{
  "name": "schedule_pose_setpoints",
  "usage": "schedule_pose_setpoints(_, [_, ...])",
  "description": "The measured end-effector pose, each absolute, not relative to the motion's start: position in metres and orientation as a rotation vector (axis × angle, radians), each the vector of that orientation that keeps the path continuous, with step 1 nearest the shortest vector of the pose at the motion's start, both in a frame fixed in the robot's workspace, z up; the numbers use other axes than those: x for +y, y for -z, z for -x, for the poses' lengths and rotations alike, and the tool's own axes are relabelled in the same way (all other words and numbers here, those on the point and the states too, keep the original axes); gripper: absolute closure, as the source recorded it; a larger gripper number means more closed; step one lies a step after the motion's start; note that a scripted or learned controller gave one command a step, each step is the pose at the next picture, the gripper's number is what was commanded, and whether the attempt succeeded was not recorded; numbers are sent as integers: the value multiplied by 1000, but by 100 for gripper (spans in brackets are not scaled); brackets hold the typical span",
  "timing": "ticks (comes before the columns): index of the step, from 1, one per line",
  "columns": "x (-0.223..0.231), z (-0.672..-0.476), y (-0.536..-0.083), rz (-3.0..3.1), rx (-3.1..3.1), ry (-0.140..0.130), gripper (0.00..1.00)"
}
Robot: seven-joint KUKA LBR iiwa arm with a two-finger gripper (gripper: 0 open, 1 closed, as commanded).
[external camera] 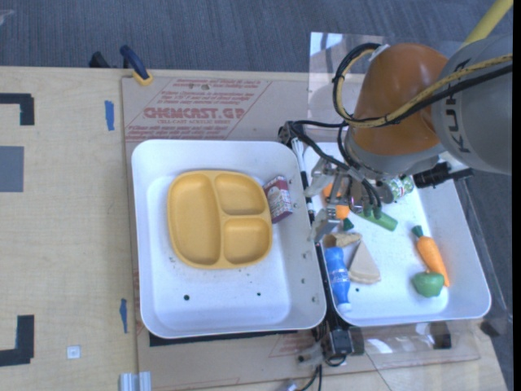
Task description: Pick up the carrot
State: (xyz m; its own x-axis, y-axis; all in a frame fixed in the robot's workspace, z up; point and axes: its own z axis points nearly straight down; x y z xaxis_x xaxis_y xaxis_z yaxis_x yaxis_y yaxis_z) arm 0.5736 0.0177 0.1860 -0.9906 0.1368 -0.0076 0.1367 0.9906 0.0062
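well right of gripper (332,210) lies carrot (430,252), untouched; finger state unclear.

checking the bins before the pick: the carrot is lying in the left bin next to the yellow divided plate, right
Not quite. In the camera view the carrot lies in the right bin, beside a green toy vegetable. The yellow divided plate is in the left bin.

Two white bins (155,243) (464,292), one yellow tray (218,218), one carrot (429,252), one blue tube (337,277).
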Motion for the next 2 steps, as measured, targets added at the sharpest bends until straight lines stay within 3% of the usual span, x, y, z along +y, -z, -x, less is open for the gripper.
schedule_pose_setpoints(1, [-48, -576, -186, -145, 3129, 3, 0])
schedule_pose_setpoints(2, [-92, -592, -117, -566, 3089, 0, 0])
